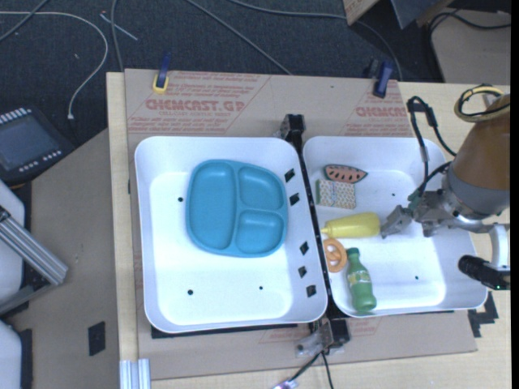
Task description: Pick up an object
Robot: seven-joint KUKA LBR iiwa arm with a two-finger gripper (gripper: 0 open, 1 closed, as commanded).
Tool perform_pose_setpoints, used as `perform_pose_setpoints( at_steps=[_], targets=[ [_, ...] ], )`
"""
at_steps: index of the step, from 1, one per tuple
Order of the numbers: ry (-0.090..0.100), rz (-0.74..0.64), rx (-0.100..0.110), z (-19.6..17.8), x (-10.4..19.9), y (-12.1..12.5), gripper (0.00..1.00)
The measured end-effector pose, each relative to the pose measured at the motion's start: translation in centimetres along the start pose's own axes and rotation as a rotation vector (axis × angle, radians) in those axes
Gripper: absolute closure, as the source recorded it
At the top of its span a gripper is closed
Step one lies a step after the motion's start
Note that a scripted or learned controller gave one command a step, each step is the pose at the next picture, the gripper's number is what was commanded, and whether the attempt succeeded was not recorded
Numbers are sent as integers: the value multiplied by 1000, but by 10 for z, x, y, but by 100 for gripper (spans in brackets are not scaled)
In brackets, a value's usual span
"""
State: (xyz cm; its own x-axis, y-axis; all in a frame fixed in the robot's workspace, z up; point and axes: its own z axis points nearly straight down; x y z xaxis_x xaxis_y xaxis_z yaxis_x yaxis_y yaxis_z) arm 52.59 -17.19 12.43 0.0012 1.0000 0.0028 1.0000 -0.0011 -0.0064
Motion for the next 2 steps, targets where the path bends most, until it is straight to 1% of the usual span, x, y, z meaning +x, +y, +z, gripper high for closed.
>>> perform_pose_setpoints(
  at_steps=[1, 2],
  targets=[
    [-1, -1, -7, -14, 0, 2, 100],
    [-5, -1, -12, -62, -8, 5, 100]
  ],
)
